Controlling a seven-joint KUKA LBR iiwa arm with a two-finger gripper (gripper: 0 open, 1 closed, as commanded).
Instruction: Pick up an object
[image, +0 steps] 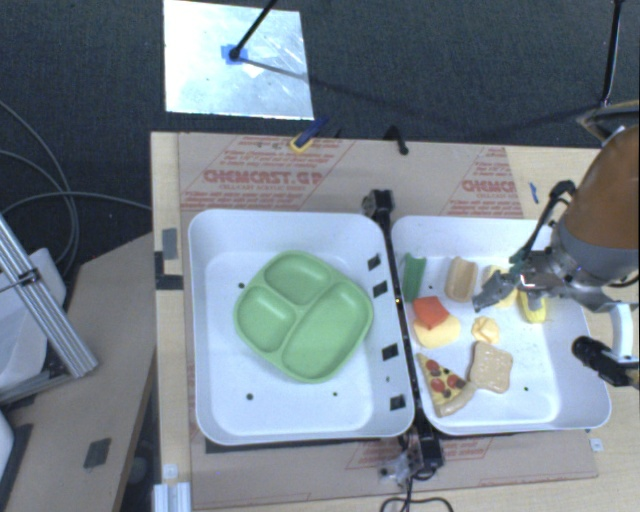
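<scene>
Tool (497, 293) low in the right bin (580, 405), hard to tell if spread or pressed together. Nothing seen pinched. Toy food all around – bread roll (460, 279) just left, yellow piece (533, 305) just right, small butter-colored bit (485, 328) below. Best to pick one piece, line up right over it, go straight down, squeeze gently, lift slowly – no bumping the neighbors

Hand (497, 291) hovers over toy food in right bin (575, 400).
</scene>
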